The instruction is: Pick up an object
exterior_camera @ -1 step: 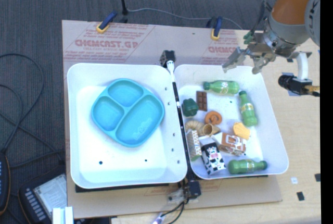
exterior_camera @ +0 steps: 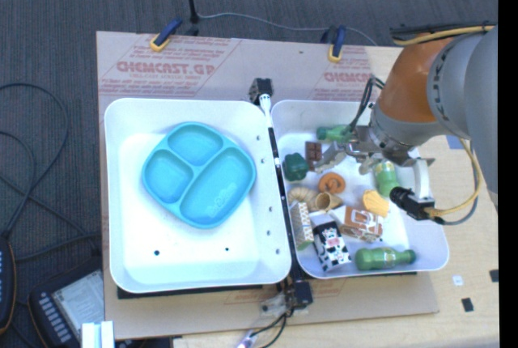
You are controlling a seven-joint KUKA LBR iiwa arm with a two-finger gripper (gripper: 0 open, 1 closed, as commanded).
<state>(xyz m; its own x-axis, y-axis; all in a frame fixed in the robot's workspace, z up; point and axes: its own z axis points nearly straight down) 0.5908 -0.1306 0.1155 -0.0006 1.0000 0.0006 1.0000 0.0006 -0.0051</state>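
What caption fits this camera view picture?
Robot claw hovers over toy-filled right bin; blue plate sits in left bin.

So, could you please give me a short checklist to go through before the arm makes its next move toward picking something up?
1. Gripper is over the right bin: ok.
2. Something is visibly held between the fingers: cannot tell.
3. Objects are available to pick, such as the green bottle, the orange ring and the black-and-white carton: ok.
4. Objects are spaced apart for a clean grasp: not ok, they lie crowded together.
5. Blue divided plate sits in the left bin, away from the arm: ok.
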